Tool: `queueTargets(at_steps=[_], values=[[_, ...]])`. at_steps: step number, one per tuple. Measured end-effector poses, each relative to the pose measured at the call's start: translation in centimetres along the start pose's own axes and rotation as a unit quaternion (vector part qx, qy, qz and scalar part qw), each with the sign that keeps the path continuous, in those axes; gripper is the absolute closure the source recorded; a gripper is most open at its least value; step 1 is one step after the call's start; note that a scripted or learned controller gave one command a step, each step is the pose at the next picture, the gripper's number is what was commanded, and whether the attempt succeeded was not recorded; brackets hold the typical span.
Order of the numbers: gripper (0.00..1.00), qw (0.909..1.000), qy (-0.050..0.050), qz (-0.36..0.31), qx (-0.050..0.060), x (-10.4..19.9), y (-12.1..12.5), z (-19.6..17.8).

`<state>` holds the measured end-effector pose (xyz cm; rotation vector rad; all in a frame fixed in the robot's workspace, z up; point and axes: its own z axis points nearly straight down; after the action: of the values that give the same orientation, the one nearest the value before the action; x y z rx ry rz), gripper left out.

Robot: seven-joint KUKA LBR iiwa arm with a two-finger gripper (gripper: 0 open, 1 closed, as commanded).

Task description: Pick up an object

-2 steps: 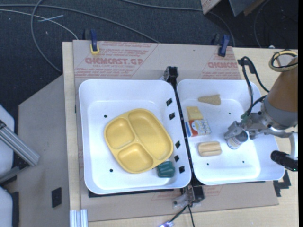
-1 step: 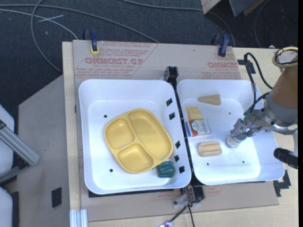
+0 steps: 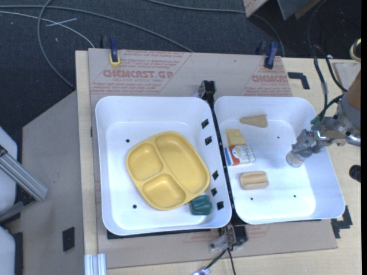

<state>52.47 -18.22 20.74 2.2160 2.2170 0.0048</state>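
Fingers first: you cannot tell from this slanted view whether they stand apart or together. The gripper (image 3: pixel 296 158) shows as a grey tip low over the right bin (image 3: pixel 321 202), and nothing shows clamped in it, so count the pick as not yet made.

No object has been lifted, as far as you can see. The nearest candidates all lie on the floor of the right bin, to the camera's left of the tip: a tan block (image 3: pixel 253 180) toward the bin's near side, a small carton (image 3: pixel 241 154) with red and blue print just beside a yellow block (image 3: pixel 234 137), and a tan wedge (image 3: pixel 254 121) toward the far side. The tip hangs over bare white floor, apart from each of them, with the tan block and the carton closest. Judging by that, you still have all the work ahead: move over one piece, close on it, and raise it.

Further out, the left bin (image 3: pixel 109 153) holds a yellow divided tray (image 3: pixel 167 169) with a small green piece (image 3: pixel 200 205) touching its near corner.

Your arm (image 3: pixel 344 125) comes in from the camera's right edge, wrist bent down into the right half of the right bin. Both bins rest on a table (image 3: pixel 172 67) topped with printed board.
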Motion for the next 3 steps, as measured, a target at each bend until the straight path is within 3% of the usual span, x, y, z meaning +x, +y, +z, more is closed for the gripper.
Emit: queueTargets(at_steps=[1,2,3], values=[[1.00,1.0000,0.000,0.000,0.000,0.0,-0.8,-5.7],[1.00,1.0000,0.001,-0.001,0.001,0.0,-0.7,-8.5],[1.00,1.0000,0.003,-0.003,0.005,4.9,1.2,-6.4]])
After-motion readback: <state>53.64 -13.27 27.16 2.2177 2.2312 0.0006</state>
